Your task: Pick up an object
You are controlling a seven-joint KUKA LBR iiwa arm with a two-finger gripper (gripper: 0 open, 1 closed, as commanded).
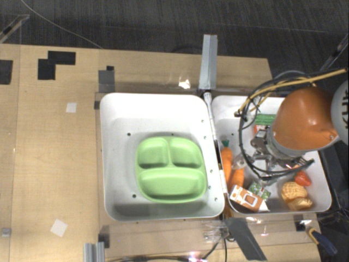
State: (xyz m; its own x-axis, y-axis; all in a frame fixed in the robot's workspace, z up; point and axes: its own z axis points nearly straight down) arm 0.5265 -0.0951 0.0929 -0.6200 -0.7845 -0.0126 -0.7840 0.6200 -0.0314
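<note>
Dark ribbed flooring runs along the far side of a pale wooden bench (49, 162) that carries two shallow white bins side by side. Over the right bin (226, 105) hangs the arm, its orange band (303, 120) and a tangle of black and yellow cables (256, 100) covering most of the bin's middle. The tool (272, 160) sits low under that band, and how far it is open, or whether it has hold of anything, cannot be told, since the wrist hides it.

Room in this bin is tight. Just beside the tool, toward the bin's left wall, lies an orange carrot (227, 161), its long axis running roughly along that wall, from the far side toward the near side. A second orange piece (238, 177) lies next to it, tilted slightly. At the near left corner rests a small orange and white packet (248, 197), with a green and white one (259, 189) touching it; their print is too small to read. Toward the near right corner sit a tan pastry-like item (295, 194) and a red piece (302, 178) just beyond it. A green label (265, 119) shows near the far side, partly under the cables.

Between the bins a grey metal bar (208, 64) stands at the far edge. The left bin (117, 146) holds a green divided tray (171, 168) near its middle, with open white floor all round it.
</note>
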